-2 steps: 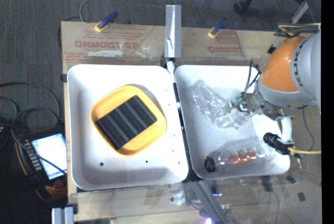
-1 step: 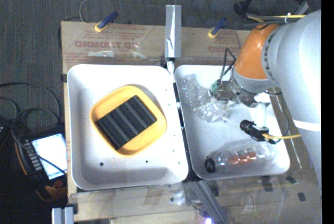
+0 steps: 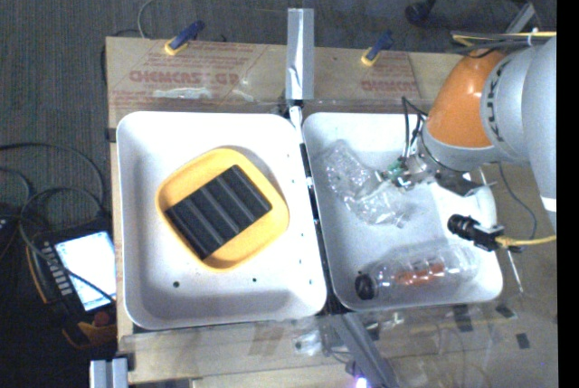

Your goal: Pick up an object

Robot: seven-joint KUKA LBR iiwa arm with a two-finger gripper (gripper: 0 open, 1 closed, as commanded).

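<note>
Since the gripper tip is small and sits tight under the arm, I cannot tell whether it is spread or pressed together, and nothing visibly sits pinched in it. It is low in the right bin, around that bin's 1 o'clock. It is touching or just beside the crumpled clear plastic wrap, I can't say which. The wrap lies at the gripper's 9 o'clock.

At the gripper's 6 o'clock, well apart, a clear plastic bottle lies on its side along the near wall, with its dark cap pointing to 9 o'clock. Further out at 9 o'clock is the left bin, which holds a yellow tray with a black ribbed insert, set on a diagonal.

The wrap is the nearest thing, so it is probably the pick target.

Risks, as I judge them:
- Thin, springy film may slide out of a closing grip or only snag by a corner and drop on the lift.
- The gripper looks off toward the wrap's 3 o'clock edge, so it could close on air.
- Pushing down could simply flatten the film against the bin floor.
</note>
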